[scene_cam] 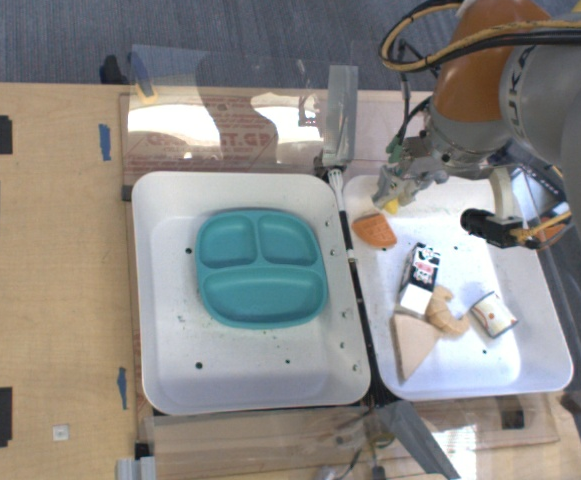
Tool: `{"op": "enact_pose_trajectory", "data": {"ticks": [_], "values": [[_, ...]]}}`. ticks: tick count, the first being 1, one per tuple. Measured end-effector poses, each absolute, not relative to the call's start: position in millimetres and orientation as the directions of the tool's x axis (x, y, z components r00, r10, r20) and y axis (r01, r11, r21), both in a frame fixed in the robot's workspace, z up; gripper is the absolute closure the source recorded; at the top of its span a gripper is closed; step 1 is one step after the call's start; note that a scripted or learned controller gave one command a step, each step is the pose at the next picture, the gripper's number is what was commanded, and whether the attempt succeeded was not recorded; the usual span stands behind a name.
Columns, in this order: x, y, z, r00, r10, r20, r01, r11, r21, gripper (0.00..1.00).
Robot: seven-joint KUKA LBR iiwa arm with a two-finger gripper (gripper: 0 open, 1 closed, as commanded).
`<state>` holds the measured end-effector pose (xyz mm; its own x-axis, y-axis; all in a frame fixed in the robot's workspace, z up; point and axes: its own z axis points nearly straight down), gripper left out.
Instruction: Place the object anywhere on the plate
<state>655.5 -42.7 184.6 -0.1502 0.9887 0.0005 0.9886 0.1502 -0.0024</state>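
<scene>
The plate [261, 268] is teal, all one colour, and it lies in a white bin [160, 298] with small dark specks. The table [50, 268] is pale wood colour with black marks and short blue tape pieces. In the other white bin [540, 358] I see an orange piece [375, 230], a black and white box [422, 268] with some red, and a beige wedge [413, 343]. The arm [560, 68] is grey with an orange band [485, 43].

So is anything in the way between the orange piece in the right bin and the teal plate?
Just the bins' adjoining raised rims, running between the flat orange piece and the teal three-compartment plate. The end effector hovers just above the orange piece, with nothing between them.
</scene>
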Motion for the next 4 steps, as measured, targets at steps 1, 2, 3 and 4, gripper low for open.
{"op": "enact_pose_trajectory", "data": {"ticks": [1, 2, 3, 4], "values": [[594.4, 23.1, 185.1, -0.157, 0.988, 0.003, 0.988, 0.157, 0.000, 1.00], [597.1, 41.2, 166.6, -0.050, 0.999, -0.015, 0.999, 0.050, 0.018, 1.00], [594.9, 44.4, 165.4, -0.089, 0.996, -0.026, 0.996, 0.090, 0.024, 1.00], [594.0, 45.2, 163.0, -0.107, 0.994, -0.031, 0.994, 0.108, 0.029, 1.00]]}}
